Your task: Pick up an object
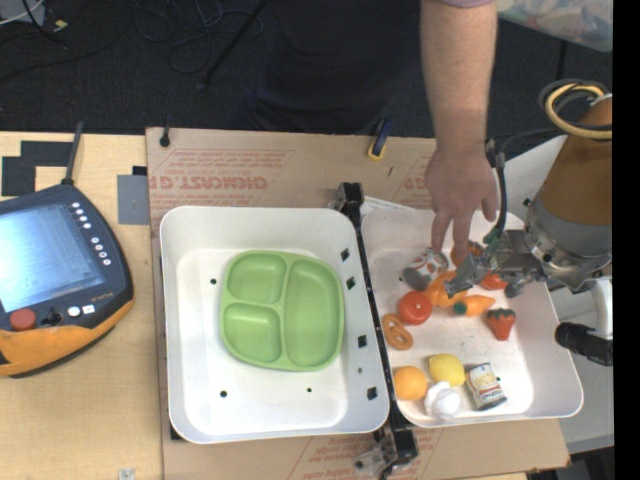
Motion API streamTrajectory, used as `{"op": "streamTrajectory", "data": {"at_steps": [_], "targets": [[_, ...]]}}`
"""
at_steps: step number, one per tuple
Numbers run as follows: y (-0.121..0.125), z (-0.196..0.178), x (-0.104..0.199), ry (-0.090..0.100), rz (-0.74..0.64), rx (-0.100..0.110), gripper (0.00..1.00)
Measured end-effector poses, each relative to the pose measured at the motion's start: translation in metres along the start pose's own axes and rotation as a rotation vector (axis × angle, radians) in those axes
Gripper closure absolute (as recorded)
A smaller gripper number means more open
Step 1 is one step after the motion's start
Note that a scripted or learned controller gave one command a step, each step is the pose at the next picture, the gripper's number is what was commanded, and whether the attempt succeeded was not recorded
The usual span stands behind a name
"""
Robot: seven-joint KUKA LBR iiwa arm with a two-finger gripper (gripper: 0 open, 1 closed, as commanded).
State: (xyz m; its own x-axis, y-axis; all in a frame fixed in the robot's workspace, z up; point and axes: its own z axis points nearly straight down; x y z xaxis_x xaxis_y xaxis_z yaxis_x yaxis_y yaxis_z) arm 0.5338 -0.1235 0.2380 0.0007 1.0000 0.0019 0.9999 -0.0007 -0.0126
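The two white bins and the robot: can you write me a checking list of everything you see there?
Surface: cardboard-covered bench with two white bins; left bin, right bin.
Job's things: tomato, carrot, strawberry, orange, lemon, small box in right bin.
Clutter: green divided plate in left bin.
End effector: end effector low over the toys; a person's hand reaches in beside it.
Cables: black cables on floor.
Surroundings: teach pendant at left.

Two white bins [190, 258], one green divided plate [282, 310], one tomato [414, 308], one orange [409, 382], one lemon [447, 369], one strawberry [502, 322], one small carton [485, 386]
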Motion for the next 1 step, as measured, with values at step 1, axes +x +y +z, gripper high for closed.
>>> {"op": "streamTrajectory", "data": {"at_steps": [1], "targets": [[0.0022,-0.0054,-0.0003,-0.002,-0.001,-0.011,0.0]]}}
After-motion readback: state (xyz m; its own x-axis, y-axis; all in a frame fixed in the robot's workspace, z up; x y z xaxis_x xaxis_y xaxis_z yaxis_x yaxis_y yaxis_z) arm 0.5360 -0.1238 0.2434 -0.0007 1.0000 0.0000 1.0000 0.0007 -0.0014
